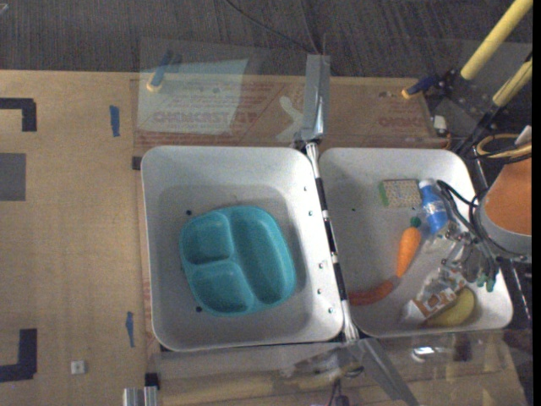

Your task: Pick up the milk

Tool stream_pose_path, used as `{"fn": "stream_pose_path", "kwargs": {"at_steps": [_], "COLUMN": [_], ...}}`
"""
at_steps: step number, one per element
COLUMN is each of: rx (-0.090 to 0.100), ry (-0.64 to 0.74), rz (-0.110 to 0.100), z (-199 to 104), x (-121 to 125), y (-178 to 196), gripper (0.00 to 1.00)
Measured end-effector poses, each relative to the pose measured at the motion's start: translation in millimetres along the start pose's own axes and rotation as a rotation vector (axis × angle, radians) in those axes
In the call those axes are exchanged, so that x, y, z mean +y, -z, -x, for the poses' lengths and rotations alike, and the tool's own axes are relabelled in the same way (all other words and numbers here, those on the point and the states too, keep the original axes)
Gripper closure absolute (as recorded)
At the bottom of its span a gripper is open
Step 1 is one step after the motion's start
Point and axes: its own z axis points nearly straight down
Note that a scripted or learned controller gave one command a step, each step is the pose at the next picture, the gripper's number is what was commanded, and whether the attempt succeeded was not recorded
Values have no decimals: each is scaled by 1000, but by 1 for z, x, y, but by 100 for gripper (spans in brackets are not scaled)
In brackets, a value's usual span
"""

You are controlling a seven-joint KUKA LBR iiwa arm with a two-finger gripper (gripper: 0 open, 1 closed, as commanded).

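A small white carton with brown markings point(434, 299), which I take for the milk, lies in the front right corner of the right bin point(363, 184). It touches a yellow banana point(457, 309). My gripper point(463, 263) hangs low over the right bin's right side, just above and behind the carton. Its metal parts and cables overlap the carton's top edge. I see nothing held in it. The grey arm with its orange band point(510, 201) reaches in from the right.
The right bin also holds an orange carrot point(408, 249), a blue and white bottle point(431, 207), a tan block point(399, 194) and a red-orange pepper point(372, 293). A teal divided plate point(238, 260) lies in the left bin point(169, 184). Yellow poles point(499, 30) stand at back right.
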Motion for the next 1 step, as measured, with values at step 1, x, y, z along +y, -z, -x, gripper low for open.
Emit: {"fn": "stream_pose_path", "kwargs": {"at_steps": [1], "rx": [-11], "ry": [112], "rz": [12], "z": [17], "x": [-27], "y": [-5], "gripper": [0]}}
